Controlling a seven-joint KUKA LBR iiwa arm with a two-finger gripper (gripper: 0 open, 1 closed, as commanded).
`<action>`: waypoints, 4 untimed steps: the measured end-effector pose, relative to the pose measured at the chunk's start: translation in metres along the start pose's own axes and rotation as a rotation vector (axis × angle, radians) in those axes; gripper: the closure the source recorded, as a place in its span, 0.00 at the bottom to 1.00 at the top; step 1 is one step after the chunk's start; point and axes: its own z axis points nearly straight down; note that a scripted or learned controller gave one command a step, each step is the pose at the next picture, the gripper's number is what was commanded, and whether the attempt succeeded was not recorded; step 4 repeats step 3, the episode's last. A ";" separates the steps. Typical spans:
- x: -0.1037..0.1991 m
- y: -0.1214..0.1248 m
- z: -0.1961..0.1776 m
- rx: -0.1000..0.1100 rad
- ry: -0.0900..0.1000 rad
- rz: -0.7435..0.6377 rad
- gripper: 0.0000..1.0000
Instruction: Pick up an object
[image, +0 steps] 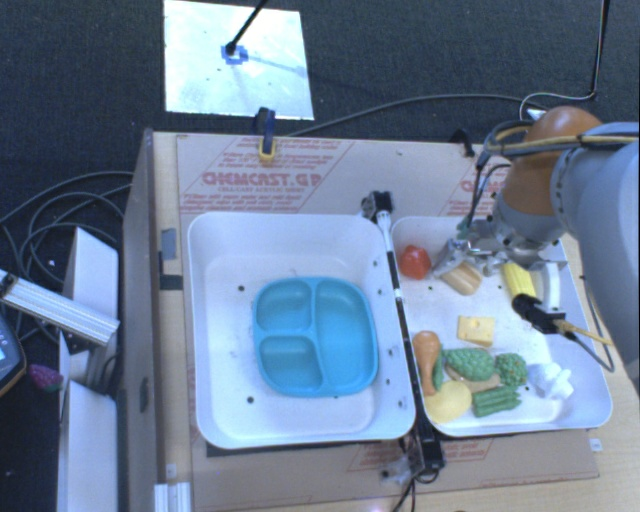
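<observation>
Your arm (590, 180) comes in from the right and bends down over the back of the right bin (590, 400). The tool (470, 258) sits low there, just above a tan block (462, 278), with a red ball (415, 262) just to its left. You cannot tell how far the tool is open, nor whether it has hold of anything; the wrist hides the tips from this slant.

The block looks like the likely target, since the tool is right over it. The other candidates lie apart in the same bin: a yellow corn cob (520, 280) beside the wrist, a cheese square (477, 329) in the middle, and a crowded heap at the front with a carrot (428, 357), broccoli (470, 362), a lemon (448, 401) and a green pod (496, 401). That crowding makes the back items the easier pick.

The left bin (230, 300) holds a blue divided tray (315, 335), probably there as a drop spot.

Both bins rest on a cardboard sheet (260, 175) over the surface. Dark carpet (80, 80) surrounds it, with cables (50, 220) at the left and a pale floor panel (237, 60) behind.
</observation>
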 end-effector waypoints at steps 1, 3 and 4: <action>-0.009 0.016 0.003 -0.001 0.000 -0.001 0.00; 0.059 -0.030 -0.097 -0.002 0.001 -0.001 1.00; 0.059 -0.030 -0.097 -0.002 0.001 -0.001 1.00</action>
